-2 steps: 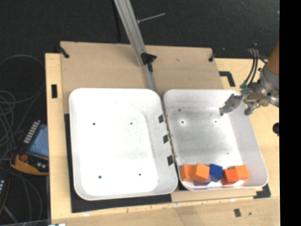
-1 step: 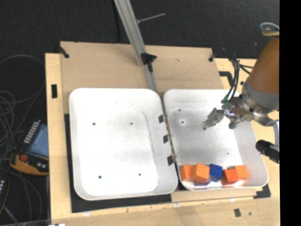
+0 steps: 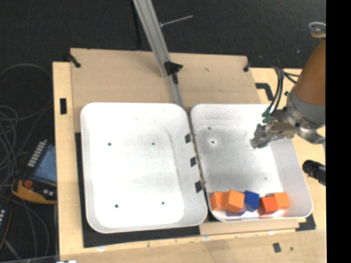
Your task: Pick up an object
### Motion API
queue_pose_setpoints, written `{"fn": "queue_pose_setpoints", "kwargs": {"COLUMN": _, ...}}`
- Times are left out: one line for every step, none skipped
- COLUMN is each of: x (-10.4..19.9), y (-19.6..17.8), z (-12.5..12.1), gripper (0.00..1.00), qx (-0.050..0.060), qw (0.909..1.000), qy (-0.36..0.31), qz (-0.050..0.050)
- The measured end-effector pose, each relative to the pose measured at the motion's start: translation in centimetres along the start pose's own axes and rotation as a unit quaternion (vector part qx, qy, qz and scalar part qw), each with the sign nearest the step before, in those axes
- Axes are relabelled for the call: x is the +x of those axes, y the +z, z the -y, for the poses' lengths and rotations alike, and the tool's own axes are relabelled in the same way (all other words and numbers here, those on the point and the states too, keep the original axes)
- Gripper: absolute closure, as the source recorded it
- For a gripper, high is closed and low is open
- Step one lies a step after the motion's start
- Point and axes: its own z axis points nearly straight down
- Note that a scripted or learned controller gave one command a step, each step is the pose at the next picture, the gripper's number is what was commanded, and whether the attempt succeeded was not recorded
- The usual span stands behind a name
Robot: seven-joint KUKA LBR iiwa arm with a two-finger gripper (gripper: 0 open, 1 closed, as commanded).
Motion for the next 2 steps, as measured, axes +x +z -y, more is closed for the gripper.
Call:
{"fn": "queue_pose_setpoints", "kwargs": {"x": 6.49, "y": 2.14, "z": 3.97, "gripper": 1.00, "qx": 0.003, "qw": 1.0000, "qy": -0.003, "qz": -0.002}}
{"fn": "queue_pose_setpoints", "kwargs": {"x": 6.13, "y": 2.06, "z": 3.85, "gripper": 0.00, "qx": 0.001, "qw": 1.0000, "qy": 0.002, "qz": 0.000}}
